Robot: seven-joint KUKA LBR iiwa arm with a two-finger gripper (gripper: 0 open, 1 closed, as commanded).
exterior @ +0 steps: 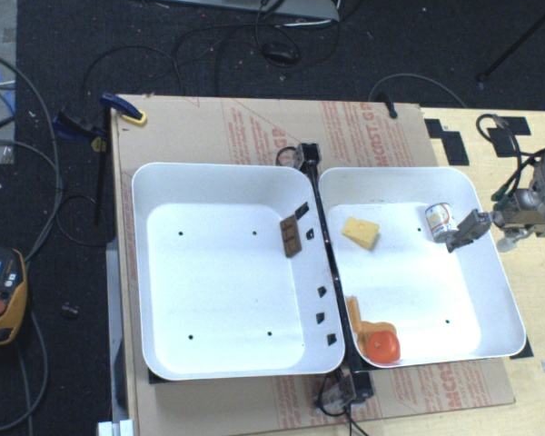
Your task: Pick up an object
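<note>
In the right bin [490, 271] lie a yellow cheese wedge [361, 233], a small silver can [438, 218] near the far right wall, and a red tomato [381, 345] in the near left corner, touching an orange carrot-like piece [354, 314]. A brown chocolate bar [292, 234] leans by the right wall of the left bin [163, 271]. My gripper [466, 230] reaches in over the right bin's right rim, just right of the can and close to it. Nothing shows in its grasp.
The bins sit on a cardboard-covered bench [218, 125]. A black divider clamp [322, 262] runs between the bins. Cables and a blue-yellow clamp [123, 109] lie beyond the bench's far left corner.
</note>
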